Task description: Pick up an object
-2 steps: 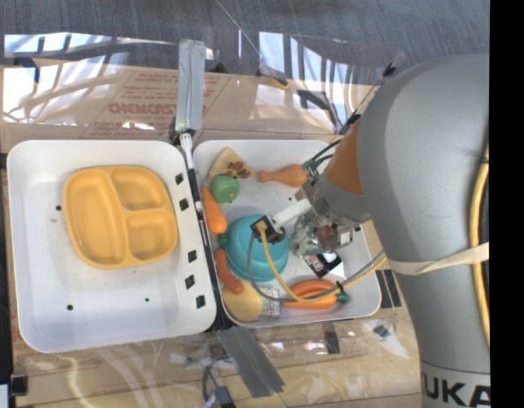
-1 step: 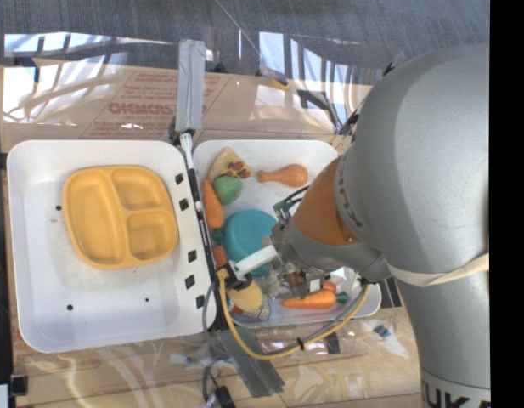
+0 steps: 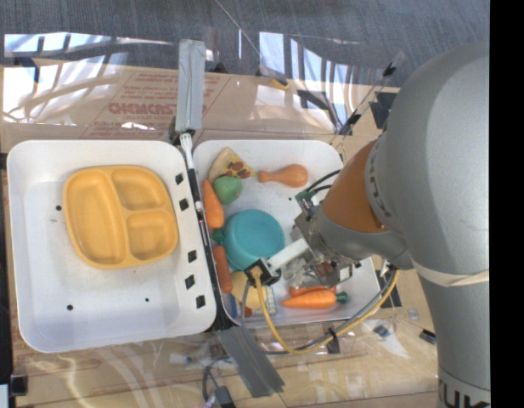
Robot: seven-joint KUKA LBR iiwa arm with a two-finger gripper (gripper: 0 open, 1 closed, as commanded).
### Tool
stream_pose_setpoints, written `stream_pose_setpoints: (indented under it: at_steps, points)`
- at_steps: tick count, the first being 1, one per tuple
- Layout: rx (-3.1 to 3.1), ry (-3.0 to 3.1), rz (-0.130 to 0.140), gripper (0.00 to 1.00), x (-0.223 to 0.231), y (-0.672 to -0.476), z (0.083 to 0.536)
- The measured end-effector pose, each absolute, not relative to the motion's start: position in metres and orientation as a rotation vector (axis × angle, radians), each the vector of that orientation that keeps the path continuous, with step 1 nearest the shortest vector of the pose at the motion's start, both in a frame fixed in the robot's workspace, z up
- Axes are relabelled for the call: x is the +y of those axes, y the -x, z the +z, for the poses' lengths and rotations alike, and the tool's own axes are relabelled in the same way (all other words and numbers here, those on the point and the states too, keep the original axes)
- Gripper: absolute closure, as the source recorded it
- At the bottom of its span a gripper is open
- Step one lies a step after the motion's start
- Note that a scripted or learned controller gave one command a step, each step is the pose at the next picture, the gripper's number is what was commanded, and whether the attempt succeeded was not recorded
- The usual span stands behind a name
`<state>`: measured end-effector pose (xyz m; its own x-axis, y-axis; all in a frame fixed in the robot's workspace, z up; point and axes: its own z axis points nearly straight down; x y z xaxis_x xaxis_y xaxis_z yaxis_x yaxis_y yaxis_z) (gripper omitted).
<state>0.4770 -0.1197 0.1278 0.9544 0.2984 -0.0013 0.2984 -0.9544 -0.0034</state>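
Grey arm with its orange band low over the right bin (image 3: 329,153), reaching for something to pick.

We see the gripper (image 3: 317,270) down among the clutter, and we cannot tell how it is set, since the wrist covers it. Just below it lies a carrot (image 3: 311,298), the nearest candidate; a teal bowl (image 3: 253,236) sits just to its left, a drumstick (image 3: 284,175) well above, and a green piece (image 3: 228,188) up and to the left. We judge this to be the descent-and-grasp step, with nothing seen lifted yet. Next we would want it to close squarely on one item, then rise straight up, clear of the bowl's rim. Far to the left, a yellow divided plate (image 3: 119,215) lies in the left bin (image 3: 41,313). Both bins rest on a brown bench (image 3: 143,104).
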Motion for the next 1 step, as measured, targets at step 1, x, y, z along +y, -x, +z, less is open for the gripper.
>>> stream_pose_setpoints:
  at_steps: [1]
  points:
    - [-0.324, 3.121, 0.007, 1.0, -0.1119, -0.5403, 0.1234]
